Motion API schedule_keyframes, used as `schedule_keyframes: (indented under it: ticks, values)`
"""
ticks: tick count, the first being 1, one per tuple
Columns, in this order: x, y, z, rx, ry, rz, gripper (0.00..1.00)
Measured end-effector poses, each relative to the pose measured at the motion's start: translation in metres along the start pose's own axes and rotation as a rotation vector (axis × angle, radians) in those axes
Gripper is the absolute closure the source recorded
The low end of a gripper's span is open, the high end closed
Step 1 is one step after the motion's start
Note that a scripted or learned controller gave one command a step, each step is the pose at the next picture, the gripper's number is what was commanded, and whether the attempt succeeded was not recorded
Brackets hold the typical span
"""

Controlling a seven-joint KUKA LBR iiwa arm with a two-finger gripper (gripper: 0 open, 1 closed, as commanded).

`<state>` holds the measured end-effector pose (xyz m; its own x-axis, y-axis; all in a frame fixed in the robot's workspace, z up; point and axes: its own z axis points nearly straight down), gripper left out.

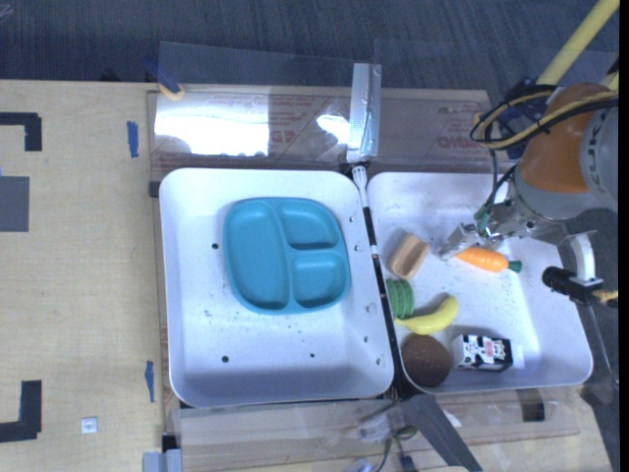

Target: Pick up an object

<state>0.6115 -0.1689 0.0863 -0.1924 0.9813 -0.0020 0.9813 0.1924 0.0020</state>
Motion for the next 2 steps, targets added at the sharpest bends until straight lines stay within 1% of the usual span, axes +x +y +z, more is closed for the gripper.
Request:
schedule_keyframes:
  ticks: [1, 2]
  values:
    - [0.0, 0.003, -0.013, -0.008, -0.002, 0.0, 1.0]
    - [0.053, 0.013, -0.106, -0.004, 0.001, 0.214, 1.0]
